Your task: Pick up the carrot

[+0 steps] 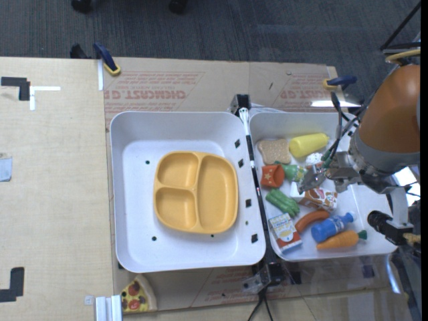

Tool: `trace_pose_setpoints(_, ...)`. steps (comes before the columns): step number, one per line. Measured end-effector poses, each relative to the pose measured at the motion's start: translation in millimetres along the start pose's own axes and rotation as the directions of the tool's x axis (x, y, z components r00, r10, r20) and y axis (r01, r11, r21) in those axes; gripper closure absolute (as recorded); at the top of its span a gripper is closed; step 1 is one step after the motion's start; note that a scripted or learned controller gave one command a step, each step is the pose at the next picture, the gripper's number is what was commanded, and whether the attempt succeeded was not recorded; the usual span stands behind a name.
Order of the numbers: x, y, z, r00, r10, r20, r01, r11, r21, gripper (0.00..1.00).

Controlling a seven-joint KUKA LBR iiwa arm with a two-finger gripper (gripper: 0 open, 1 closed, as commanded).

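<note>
Whether the gripper (313, 176) was open or closed could not be told; it hung low over the right bin (264, 122), holding nothing visible. Leftward, a yellow divided plate (196, 191) sat in the left bin (134, 199). Among the right bin's toy food, the carrot (340, 240) lay near the front edge, just beside a blue bottle (330, 227).

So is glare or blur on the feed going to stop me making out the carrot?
Camera view: lighting is soft and even, with faint shadows; the carrot reads clearly at the right bin's near edge. A bright highlight sits by the arm's wrist at the far right. The gripper looks slightly soft, small against the cluttered toys.
</note>
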State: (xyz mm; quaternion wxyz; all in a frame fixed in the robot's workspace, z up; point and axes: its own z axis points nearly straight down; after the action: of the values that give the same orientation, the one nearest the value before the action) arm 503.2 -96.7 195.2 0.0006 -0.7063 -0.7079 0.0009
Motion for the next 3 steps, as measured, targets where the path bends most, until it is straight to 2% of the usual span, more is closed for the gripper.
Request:
trace_pose_setpoints(1, 89.7, -21.2, 4.4, 0.985, 0.171, 0.000, -0.171, 0.985, 0.000, 0.00)
trace_pose_setpoints(2, 40.0, -23.3, -214.1, 0.995, 0.096, 0.003, -0.096, 0.995, -0.005, 0.00)
trace_pose_setpoints(3, -38.0, 6.7, -285.1, 0.998, -0.056, 0.004, 0.056, 0.998, -0.004, 0.00)
